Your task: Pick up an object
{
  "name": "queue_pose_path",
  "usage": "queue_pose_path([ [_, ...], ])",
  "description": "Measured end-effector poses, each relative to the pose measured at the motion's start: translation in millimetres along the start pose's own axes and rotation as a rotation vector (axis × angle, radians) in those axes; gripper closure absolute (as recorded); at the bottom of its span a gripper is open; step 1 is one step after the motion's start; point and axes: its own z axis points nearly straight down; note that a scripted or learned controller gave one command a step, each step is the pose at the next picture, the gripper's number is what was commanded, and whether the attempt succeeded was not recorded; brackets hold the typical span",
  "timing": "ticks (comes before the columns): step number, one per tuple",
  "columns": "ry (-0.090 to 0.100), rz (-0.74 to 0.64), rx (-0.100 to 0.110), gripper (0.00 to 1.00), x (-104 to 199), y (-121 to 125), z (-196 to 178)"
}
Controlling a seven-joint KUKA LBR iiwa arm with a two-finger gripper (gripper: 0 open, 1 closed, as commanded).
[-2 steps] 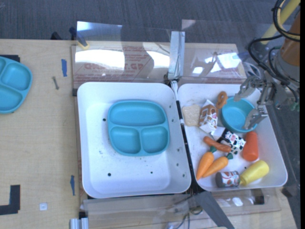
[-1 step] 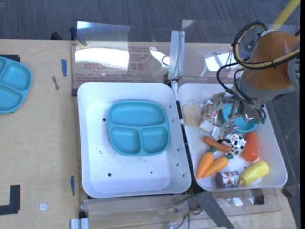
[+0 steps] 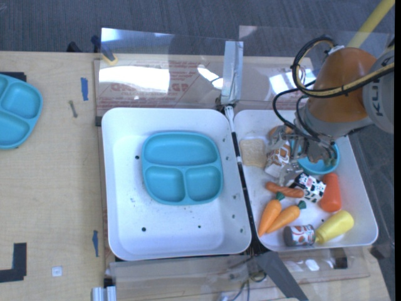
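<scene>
The right bin (image 3: 366,196) holds a heap of toy food. A tan bread slice (image 3: 252,150) lies at its left. A crumpled silver and brown packet (image 3: 277,157) lies beside the bread. Further items are a blue bowl (image 3: 321,164), a black-and-white spotted piece (image 3: 311,185), a red-orange pepper (image 3: 331,193), two carrots (image 3: 279,215), a yellow bottle (image 3: 336,226) and a small can (image 3: 299,234). My gripper (image 3: 301,150) hangs low over the back of this bin, between the packet and the blue bowl. The orange wrist band (image 3: 341,86) hides much of it.
The left bin (image 3: 119,187) holds a blue divided plate (image 3: 183,167). A second blue plate (image 3: 15,110) lies on the bench at the far left. A clear panel (image 3: 163,68) and a metal post (image 3: 232,74) stand behind the bins. Black cables (image 3: 301,58) loop off the wrist.
</scene>
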Motion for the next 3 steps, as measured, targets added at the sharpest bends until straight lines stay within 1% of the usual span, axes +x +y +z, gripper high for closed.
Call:
queue_pose_path([
  [1,-0.009,0.145,0.002,0.0,-13.1,9.6,15.0],
  [2,-0.009,0.316,-0.003,0.0,-16.2,9.1,15.5],
  [3,-0.025,0.314,-0.002,1.0,-20.9,9.4,1.3],
])
